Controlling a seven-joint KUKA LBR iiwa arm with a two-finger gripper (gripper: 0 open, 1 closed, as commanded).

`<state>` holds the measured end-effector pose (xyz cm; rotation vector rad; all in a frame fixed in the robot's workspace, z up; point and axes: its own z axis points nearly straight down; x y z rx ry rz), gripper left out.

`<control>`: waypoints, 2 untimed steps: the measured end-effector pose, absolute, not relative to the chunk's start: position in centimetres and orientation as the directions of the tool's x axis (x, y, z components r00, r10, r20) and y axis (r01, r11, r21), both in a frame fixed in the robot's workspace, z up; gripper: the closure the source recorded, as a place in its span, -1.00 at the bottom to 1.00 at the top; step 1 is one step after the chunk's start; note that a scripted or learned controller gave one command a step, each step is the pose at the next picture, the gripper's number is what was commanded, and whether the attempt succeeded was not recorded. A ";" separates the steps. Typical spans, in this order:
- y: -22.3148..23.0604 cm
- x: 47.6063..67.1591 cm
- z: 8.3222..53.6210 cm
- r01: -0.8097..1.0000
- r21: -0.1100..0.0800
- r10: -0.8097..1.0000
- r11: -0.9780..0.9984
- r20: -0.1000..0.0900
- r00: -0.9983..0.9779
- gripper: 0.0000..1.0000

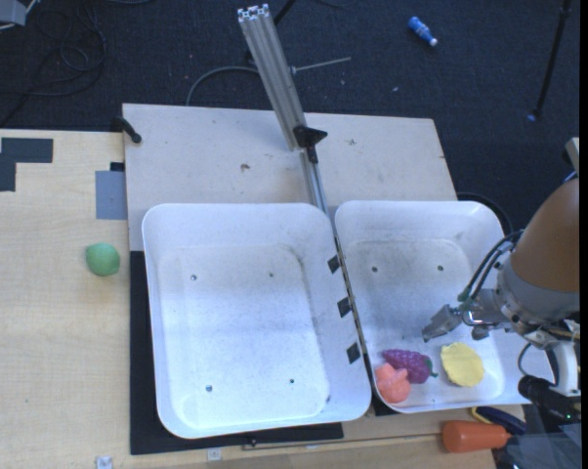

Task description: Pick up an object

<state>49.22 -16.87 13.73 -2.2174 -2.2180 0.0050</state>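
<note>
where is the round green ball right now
The round green ball lies on the pale wooden bench top at the camera view's left, outside both bins, just left of the left-hand shallow white bin.

Candidate objects, all in the right bin (416, 225), clustered toward its 6 o'clock edge. A purple, knobbly piece (408, 362) lies flat near the front wall. At its 7 o'clock, touching it, sits an orange-pink lump (393, 384) in the bin's front-left corner. At the purple piece's 3 o'clock, just beside it, a pale yellow, rounded, flattish object (462, 365) rests on the bin floor.
</note>
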 end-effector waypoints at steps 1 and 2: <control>-16.9 49.3 9.1 1.000 0.001 1.000 0.000 0.000 0.000 -1.00; -17.0 49.3 10.3 1.000 0.003 1.000 -0.001 -0.001 0.001 1.00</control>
